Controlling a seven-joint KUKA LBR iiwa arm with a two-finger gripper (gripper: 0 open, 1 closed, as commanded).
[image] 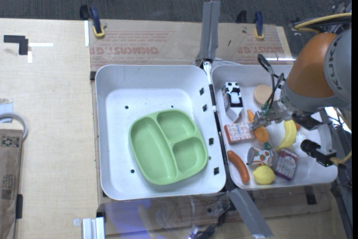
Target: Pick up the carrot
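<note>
1. The gripper [263, 118] is down in the right bin [313, 179], right over the carrot [260, 133].
2. Can't tell how wide it's open or if it's got anything.
3. Carrot's mid-bin: sausage [239, 167] at 7 o'clock, lemon [264, 175] at 6.
4. Green plate [168, 146] sits in the left bin [112, 120].

Orange carrot [261, 134] in rt bin, mid, w/ other items.
</note>
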